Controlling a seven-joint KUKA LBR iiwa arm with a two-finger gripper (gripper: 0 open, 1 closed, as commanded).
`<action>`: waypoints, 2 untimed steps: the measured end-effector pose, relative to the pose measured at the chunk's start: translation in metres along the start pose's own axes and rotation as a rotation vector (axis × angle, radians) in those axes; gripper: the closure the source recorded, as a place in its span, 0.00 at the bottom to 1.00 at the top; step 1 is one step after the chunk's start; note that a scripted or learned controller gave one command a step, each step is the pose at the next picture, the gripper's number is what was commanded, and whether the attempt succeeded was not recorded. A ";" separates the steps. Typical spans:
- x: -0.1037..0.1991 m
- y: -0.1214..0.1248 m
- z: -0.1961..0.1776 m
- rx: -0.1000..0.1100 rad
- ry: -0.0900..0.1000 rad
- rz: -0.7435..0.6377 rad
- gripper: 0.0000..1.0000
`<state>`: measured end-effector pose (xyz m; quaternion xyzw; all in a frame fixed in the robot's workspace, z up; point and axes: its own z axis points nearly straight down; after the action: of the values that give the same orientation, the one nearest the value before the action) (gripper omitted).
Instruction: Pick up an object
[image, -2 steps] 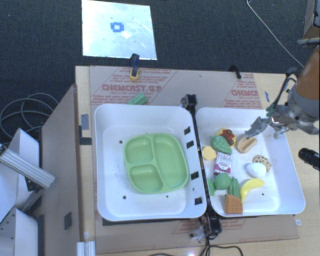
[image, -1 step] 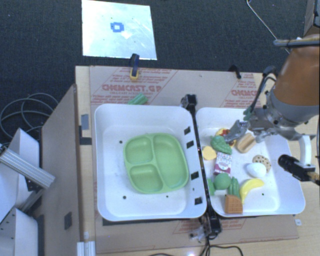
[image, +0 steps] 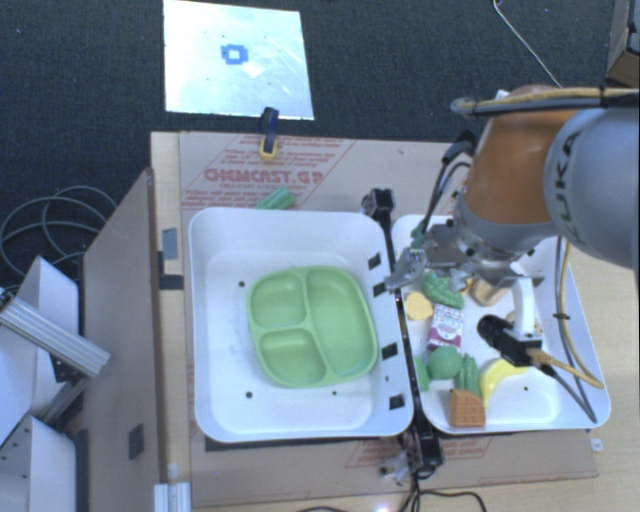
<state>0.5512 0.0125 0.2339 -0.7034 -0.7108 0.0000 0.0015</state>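
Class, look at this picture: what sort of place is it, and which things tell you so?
Probably a robot lab or test bench: a robot arm reaches over two white bins, one full of toy food, with loose cables on the dark floor.

Two bins sit side by side on the bench. The left bin (image: 215, 250) holds a divided tray (image: 310, 325) near its middle. The right bin (image: 560, 405) holds a cluster of small toys (image: 452, 350) along its left side, toward the near edge. The arm (image: 530, 170) hangs over the right bin's far part.
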 end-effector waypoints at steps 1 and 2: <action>0.087 -0.066 -0.049 -0.004 0.003 -0.004 0.00; 0.177 -0.064 0.015 0.002 0.000 -0.002 0.00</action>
<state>0.4851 0.1891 0.2197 -0.7027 -0.7115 0.0010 0.0023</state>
